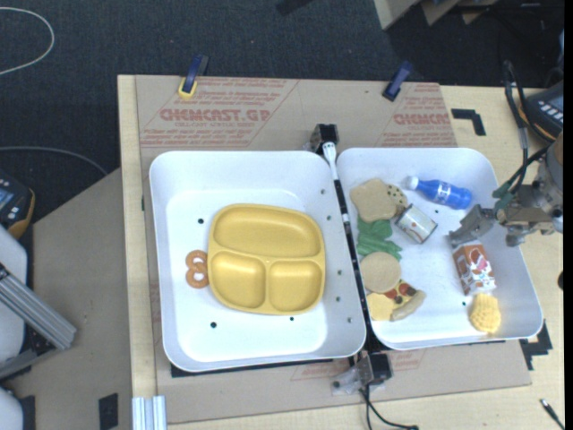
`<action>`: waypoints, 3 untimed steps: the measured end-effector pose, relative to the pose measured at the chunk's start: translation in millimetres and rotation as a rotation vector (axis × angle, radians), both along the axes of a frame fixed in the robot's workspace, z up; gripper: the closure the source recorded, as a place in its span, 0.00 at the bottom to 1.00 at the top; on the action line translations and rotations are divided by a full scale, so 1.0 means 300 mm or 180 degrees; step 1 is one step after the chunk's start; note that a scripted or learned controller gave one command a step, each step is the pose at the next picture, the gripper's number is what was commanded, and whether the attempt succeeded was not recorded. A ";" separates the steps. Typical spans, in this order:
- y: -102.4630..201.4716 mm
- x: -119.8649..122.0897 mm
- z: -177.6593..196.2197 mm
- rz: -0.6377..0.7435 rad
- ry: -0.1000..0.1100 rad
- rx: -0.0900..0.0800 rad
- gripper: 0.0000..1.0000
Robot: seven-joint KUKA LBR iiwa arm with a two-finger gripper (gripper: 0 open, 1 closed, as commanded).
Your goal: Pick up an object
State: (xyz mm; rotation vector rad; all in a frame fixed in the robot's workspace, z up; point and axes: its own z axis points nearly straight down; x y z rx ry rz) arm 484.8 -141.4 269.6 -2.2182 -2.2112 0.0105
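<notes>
A jumble of small objects is seen gathered in the right bin (pixel 354 164): a blue bottle (pixel 440 192) with a white cap lies near the far wall, a tan spotted cookie-like piece (pixel 377 200) sits to its left, and a small silver can (pixel 416 225) rests on its side just below them. A green leafy toy (pixel 378 237) is laid beside the can, above a round tan disc (pixel 380 270) and a cluster of food-like pieces (pixel 397 302) near the bin's front. Toward the right side, a red-and-white packet (pixel 474 269) is placed upright along the view, with a yellow bumpy piece (pixel 484 312) just below it. The gripper (pixel 472 226) is positioned at the bin's right side, above the packet and close to it, nothing being visibly held; whether the claw is wide or narrow cannot be told. In the left bin (pixel 170 240), a yellow three-compartment tray (pixel 267 258) is set near the middle, and an orange pretzel-shaped ring (pixel 196 268) is touching its left edge. Both bins are borne on a cardboard-covered bench (pixel 224 110), with two clamps (pixel 192 75) fixed at its far edge.
</notes>
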 end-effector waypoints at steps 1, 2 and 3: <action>0.001 0.007 0.019 0.0010 -0.0039 -0.0008 0.00; 0.016 0.001 -0.125 0.0009 -0.0016 0.0002 0.00; 0.020 0.003 -0.339 0.0009 -0.0009 0.0004 0.00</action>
